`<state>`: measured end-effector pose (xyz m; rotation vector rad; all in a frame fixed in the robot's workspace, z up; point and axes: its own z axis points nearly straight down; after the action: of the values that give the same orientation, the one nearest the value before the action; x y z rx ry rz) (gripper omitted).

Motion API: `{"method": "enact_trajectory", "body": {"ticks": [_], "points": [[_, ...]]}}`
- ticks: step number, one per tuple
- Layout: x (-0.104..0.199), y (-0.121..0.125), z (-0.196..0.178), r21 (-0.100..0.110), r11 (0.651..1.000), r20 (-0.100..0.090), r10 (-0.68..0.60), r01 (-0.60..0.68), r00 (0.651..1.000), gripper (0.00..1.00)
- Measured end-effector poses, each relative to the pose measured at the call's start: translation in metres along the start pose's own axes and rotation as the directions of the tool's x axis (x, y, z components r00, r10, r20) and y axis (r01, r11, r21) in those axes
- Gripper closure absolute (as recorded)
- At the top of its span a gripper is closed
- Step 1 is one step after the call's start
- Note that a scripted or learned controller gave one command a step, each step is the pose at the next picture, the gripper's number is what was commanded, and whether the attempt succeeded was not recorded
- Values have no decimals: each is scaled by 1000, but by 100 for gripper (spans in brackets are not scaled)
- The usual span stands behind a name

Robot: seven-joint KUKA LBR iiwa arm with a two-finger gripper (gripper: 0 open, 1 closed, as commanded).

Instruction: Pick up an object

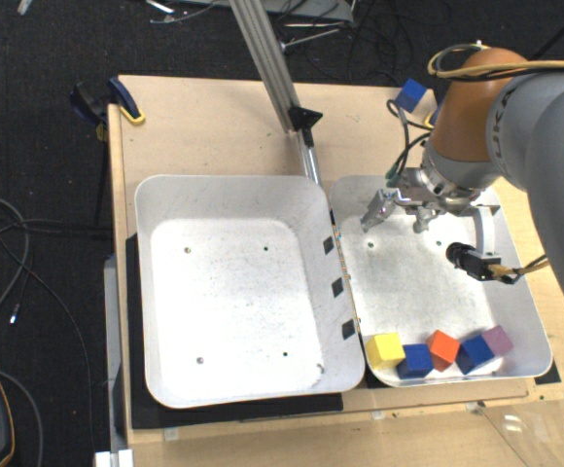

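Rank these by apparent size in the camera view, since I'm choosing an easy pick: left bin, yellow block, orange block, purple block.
1. left bin, by far the largest.
2. yellow block, orange block and purple block: too alike to rank; the orange and purple ones are partly hidden by neighbours.

You see a tan tabletop, a clamp at its far-left corner, a slanted aluminium pole, and floor cables.
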<state>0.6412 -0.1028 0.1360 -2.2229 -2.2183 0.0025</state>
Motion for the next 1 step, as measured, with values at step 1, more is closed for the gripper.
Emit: {"method": "enact_trajectory", "body": {"ticks": [1], "points": [[-44,-25,-45,-6,1000,3,3,-3,1000,0]]}}
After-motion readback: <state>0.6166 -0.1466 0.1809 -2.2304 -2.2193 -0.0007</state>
